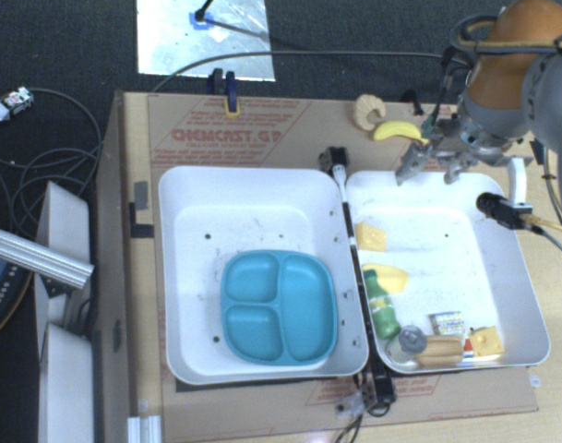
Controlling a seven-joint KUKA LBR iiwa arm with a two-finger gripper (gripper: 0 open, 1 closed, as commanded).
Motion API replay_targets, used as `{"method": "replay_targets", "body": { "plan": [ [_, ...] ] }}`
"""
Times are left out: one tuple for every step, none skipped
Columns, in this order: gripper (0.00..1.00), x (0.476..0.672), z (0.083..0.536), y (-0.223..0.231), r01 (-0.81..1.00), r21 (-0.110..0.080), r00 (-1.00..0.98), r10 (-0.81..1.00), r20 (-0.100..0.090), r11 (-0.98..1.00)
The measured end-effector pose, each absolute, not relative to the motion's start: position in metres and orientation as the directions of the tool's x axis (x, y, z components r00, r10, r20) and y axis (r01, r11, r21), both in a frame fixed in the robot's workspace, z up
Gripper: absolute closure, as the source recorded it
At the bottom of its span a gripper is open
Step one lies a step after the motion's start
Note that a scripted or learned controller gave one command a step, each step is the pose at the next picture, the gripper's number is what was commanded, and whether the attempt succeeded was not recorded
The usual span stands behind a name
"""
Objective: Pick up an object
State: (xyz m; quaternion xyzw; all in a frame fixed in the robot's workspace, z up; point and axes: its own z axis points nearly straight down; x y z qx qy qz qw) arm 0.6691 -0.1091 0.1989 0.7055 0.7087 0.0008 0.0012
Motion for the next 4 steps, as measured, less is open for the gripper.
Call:
{"method": "replay_targets", "body": {
  "plan": [
    [0.00, 0.669, 0.212, -0.191, 1.000, 0.004, -0.001, 1.000, -0.003, 0.001],
    [0.00, 0.607, 0.142, -0.206, 1.000, 0.000, -0.001, 1.000, -0.001, 0.001],
    [0.00, 0.602, 0.110, -0.184, 1.000, 0.001, -0.003, 1.000, -0.001, 0.003],
    [0.00, 0.665, 0.144, -0.153, 1.000, 0.006, -0.004, 1.000, -0.001, 0.004]
  ]
}}
